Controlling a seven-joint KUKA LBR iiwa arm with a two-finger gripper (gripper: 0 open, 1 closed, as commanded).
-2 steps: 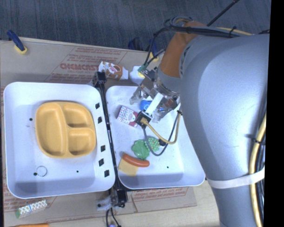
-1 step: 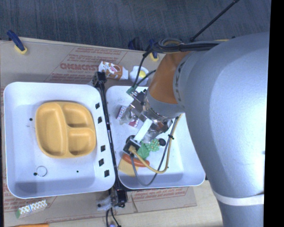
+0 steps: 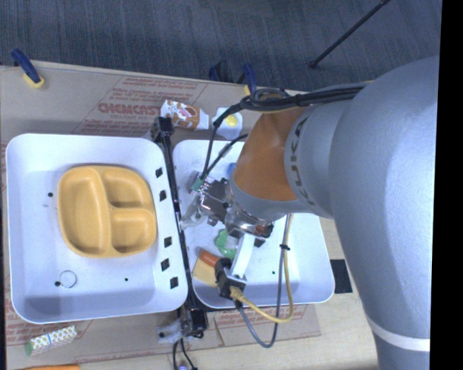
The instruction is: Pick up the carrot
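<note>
Arm stooped over the right bin, carrot lying loose near its left wall.

The grey arm (image 3: pixel 369 147) reaches in from the right, with its wrist angled down over the right bin (image 3: pixel 312 276). The gripper (image 3: pixel 206 196) sits low by the wall shared with the left bin (image 3: pixel 25 234); whether it is spread or closed cannot be told. The carrot (image 3: pixel 208 258) lies apart from it in the same bin, between a green piece (image 3: pixel 225 241) and a yellow piece (image 3: pixel 203 273).

tray (image 3: pixel 107 210) in left bin (image 3: pixel 31 276) | carrot (image 3: pixel 208 257) in right bin (image 3: pixel 311 260), by its left wall
</note>
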